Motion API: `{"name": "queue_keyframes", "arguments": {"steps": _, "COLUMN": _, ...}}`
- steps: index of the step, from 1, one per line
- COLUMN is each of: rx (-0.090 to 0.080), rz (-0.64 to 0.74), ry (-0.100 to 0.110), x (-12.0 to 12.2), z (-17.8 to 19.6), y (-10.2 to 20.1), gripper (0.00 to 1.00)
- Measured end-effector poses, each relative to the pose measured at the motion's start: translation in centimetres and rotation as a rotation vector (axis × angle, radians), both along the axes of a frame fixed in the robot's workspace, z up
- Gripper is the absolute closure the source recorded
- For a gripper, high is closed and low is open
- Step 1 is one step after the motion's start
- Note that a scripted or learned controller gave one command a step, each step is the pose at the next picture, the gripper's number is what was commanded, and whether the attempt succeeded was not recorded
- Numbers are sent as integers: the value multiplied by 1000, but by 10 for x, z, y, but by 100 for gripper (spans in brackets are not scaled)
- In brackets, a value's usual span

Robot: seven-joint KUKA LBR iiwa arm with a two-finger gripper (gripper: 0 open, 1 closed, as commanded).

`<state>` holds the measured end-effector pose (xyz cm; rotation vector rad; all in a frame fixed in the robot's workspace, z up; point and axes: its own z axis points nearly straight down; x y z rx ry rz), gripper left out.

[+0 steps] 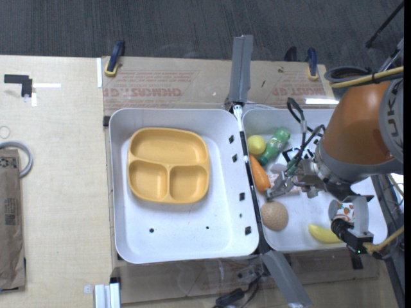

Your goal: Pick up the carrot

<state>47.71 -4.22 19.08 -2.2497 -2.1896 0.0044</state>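
Over the right white bin [302,239] hung the gripper [284,186]; whether its fingers were apart could not be told. Just left of it lay the carrot [259,173], the brown ball [275,215] below, on a wooden bench [51,172] against dark carpet [192,11].

Carrot [259,173]: one item, orange, smooth, elongated and tapered, lying flat on the floor of the right bin [292,236] close against that bin's left wall. Long axis runs roughly along the wall, slightly slanted, with one end toward the bin's far left corner and the other toward the middle of the bin's left side. Intact, resting on the bin floor, its whole length exposed from above.
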Motion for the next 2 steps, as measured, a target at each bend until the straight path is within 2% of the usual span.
{"name": "queue_keyframes", "arguments": {"steps": 2, "rx": 0, "rz": 39, "ry": -1, "x": 0, "z": 0, "y": -3, "gripper": 0}}
